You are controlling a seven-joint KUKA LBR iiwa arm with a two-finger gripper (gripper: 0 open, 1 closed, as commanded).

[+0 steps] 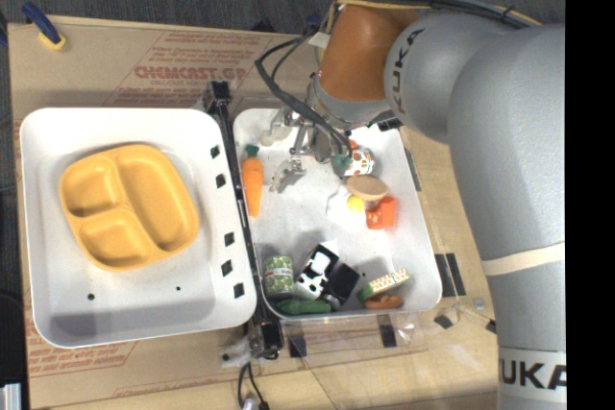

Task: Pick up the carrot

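The carrot (252, 185) is orange with a small green top. It lies lengthwise along the left wall of the right bin (415, 235), green end toward the back. My gripper (296, 158) hangs over the back half of that bin, just right of the carrot and apart from it. I see nothing held in it. The arm's orange band (357, 48) and grey links hide the bin's back right corner.
The left bin (38, 206) holds a yellow divided tray (127, 204). In the right bin lie a red block (381, 212), a yellow ball (356, 204), a round white toy (359, 162), a green can (279, 274), a black-and-white toy (322, 276) and other small items along the front.
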